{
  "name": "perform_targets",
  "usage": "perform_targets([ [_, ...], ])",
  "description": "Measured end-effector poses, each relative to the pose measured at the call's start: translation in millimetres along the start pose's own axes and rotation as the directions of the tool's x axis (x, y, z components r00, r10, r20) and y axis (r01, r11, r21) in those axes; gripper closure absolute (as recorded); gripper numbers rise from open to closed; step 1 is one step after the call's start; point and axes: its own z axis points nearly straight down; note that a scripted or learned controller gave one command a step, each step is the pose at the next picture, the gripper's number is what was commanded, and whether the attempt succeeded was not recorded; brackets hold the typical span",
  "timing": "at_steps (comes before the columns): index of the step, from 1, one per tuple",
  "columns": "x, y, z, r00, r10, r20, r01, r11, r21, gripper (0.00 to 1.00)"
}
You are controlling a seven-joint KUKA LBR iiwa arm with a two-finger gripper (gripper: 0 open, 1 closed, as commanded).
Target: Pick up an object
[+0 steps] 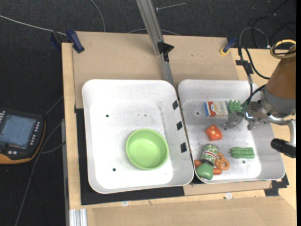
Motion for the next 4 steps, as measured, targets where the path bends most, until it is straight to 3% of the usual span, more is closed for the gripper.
perform_targets([
  [1,0.4,-0.7,44.9,1.0,0.0,0.0,0.0,1.0,0.0,0.0],
  [2,0.2,0.7,32.0,1.0,0.0,0.001,0.0,1.0,-0.005,1.0],
  [4,-7.3,12.5,-65.1,1.0,0.0,0.002,0.0,1.0,-0.008,1.0],
])
